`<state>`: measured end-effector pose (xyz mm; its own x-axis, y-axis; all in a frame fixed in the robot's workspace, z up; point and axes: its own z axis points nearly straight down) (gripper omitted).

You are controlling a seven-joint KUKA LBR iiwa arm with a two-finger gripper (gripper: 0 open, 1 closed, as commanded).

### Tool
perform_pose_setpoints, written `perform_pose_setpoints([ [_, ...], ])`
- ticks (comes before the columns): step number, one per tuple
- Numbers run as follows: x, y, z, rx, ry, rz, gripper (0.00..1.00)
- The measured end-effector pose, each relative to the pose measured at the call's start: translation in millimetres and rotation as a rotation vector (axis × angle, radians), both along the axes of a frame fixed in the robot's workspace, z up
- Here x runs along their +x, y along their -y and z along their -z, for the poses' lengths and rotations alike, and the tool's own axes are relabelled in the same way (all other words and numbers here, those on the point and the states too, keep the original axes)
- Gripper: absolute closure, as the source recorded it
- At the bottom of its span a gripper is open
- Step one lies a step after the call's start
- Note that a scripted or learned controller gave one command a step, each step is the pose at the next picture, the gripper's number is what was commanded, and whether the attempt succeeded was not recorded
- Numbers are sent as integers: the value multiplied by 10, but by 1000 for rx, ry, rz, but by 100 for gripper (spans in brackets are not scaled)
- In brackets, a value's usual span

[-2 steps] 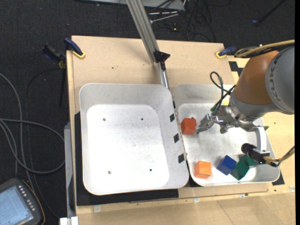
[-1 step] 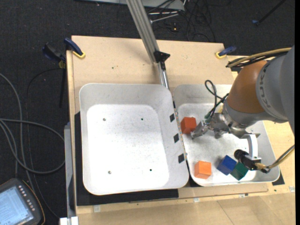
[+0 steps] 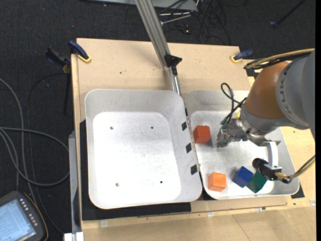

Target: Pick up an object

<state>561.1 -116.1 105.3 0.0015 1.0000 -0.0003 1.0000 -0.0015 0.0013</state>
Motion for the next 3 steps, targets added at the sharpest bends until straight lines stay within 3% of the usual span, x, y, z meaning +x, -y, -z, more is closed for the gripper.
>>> perform_pose_setpoints([
  [2,96,17,-1218,-2,6,-4,100],
  [3,109,18,-1627,-2,5,-5,100],
])
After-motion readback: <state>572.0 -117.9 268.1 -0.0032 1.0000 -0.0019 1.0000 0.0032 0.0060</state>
